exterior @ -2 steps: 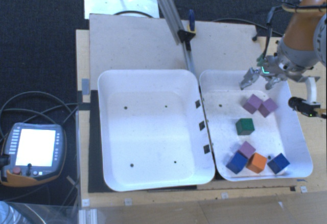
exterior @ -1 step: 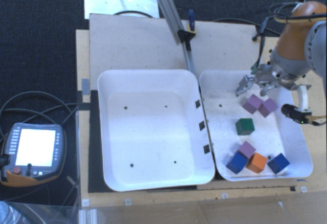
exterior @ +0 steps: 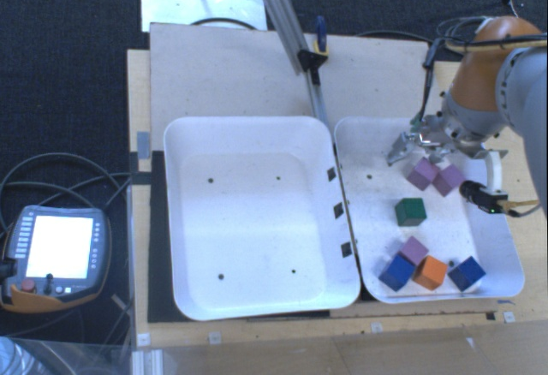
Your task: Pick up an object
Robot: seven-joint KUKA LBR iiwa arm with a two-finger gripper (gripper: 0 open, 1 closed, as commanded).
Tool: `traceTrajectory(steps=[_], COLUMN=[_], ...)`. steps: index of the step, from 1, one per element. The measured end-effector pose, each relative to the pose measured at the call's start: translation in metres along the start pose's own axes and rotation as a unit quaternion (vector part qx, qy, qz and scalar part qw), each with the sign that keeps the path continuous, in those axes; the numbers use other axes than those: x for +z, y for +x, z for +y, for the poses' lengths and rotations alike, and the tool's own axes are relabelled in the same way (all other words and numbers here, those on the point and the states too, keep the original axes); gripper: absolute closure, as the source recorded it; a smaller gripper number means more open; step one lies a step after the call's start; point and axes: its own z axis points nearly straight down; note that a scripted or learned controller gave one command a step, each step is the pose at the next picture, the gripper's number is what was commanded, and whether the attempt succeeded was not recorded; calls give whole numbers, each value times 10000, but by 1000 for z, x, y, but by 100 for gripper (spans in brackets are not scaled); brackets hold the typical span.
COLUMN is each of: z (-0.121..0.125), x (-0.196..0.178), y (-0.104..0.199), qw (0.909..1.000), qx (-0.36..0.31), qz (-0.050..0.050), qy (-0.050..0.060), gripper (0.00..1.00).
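Observation:
My gripper (exterior: 419,151) hangs over the back of the right bin (exterior: 370,161), open, with nothing between its fingers. Just in front of it lie two mauve blocks, one (exterior: 421,173) right below the fingertips and the other (exterior: 448,181) touching it on the right. A green block (exterior: 410,211) sits alone mid-bin. Near the bin's front edge cluster a purple block (exterior: 415,249), a blue block (exterior: 396,272), an orange block (exterior: 431,273) and a second blue block (exterior: 467,273).
The left bin (exterior: 184,193) stands beside the right one, divided from it by a raised rim (exterior: 341,211). A slanted metal pole (exterior: 282,9) crosses the bench behind the bins. A teach pendant (exterior: 53,258) lies off the bench at left.

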Motion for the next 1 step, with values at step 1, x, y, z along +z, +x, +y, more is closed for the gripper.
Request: traceTrajectory(steps=[1], z=[4], x=[-1], y=[-1], qw=[10000], qx=[2], qz=[-6], qy=[-66], gripper=[0])
